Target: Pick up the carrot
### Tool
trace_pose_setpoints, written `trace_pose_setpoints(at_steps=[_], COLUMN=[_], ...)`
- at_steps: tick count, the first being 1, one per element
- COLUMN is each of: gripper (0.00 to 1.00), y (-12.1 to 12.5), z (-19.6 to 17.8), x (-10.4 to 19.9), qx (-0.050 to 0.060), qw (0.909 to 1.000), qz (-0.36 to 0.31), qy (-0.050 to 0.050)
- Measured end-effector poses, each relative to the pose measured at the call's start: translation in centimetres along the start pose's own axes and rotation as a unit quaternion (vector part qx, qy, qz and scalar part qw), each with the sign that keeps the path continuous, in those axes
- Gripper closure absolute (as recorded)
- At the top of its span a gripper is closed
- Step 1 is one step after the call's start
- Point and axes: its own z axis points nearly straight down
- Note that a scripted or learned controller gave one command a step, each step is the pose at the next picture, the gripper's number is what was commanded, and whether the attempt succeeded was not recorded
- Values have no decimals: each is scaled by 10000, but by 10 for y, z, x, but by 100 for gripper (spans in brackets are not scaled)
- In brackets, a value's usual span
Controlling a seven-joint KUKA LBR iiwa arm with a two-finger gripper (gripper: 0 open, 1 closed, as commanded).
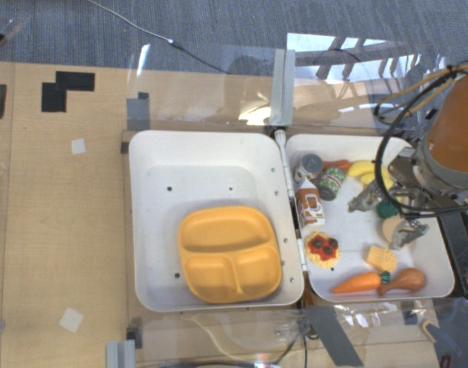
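The carrot (358,283), orange with a green top, lies flat along the front wall of the right bin (442,257). My gripper (387,215) hangs over the middle right of that bin, behind the carrot and well apart from it. Its two fingers (366,200) stand spread, so it is open. A small green item (387,206) and a beige piece (391,228) lie under the gap, but the fingers are not closed on either.
A brown pear-shaped item (407,280) touches the carrot's green end, with a yellow cracker (381,257) just behind. A pizza slice (322,248), carton (310,205), can (332,182) and banana (361,171) fill the bin's left and back. The left bin (153,205) holds a yellow divided tray (229,251).
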Motion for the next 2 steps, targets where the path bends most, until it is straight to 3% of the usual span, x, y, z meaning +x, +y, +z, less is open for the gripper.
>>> trace_pose_setpoints(at_steps=[1,2], gripper=[0,0], y=[-18,-17], z=[94,150], x=[34,29], qx=[-47,44], qw=[10000,9974], qz=[68,713], qy=[36,-27])
